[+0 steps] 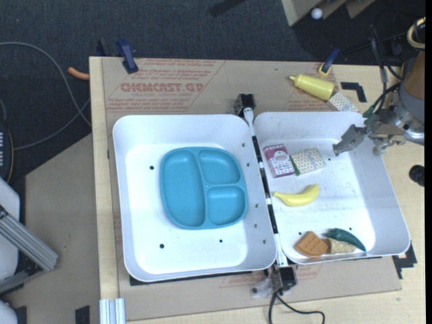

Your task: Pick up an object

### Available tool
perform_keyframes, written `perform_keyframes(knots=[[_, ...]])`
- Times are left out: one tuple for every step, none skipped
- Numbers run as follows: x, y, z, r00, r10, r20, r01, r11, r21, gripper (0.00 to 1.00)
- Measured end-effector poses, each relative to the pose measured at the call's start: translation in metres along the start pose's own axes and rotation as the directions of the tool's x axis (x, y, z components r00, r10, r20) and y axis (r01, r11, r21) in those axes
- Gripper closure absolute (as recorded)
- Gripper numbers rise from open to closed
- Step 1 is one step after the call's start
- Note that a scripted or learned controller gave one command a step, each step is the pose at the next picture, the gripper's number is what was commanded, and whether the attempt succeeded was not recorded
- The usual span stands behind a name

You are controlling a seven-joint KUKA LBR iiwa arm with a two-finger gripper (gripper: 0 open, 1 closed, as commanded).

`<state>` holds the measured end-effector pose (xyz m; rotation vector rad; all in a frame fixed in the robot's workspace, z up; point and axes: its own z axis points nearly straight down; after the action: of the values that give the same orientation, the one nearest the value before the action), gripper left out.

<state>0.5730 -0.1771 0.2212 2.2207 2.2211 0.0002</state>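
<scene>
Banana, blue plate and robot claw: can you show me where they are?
banana (297, 196): camera view, middle of its yellow curve.
blue plate (202, 186): camera view, centre divider.
gripper (360, 139): camera view, midway between its fingertips.

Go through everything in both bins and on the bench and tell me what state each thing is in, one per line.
Blue three-compartment plastic tray: flat in left bin, nothing in its compartments.
Yellow toy banana: lying in right bin, untouched.
Maroon card packet: flat, beside the speckled square pad.
Brown waffle-like toy: at near edge, next to the dark green piece.
Yellow squeeze bottle: on its side, outside bins.
Tool: above right bin, holding nothing.
</scene>
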Motion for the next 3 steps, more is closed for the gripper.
perform_keyframes(knots=[[0.040, -0.007, 0.070, 1.000, -0.001, -0.001, 0.001, 1.000, 0.003, 0.00], [0.059, -0.044, 0.137, 1.000, 0.000, -0.001, 0.000, 1.000, 0.002, 0.00], [0.058, -0.043, 0.127, 1.000, 0.002, -0.001, -0.002, 1.000, -0.001, 1.00]])
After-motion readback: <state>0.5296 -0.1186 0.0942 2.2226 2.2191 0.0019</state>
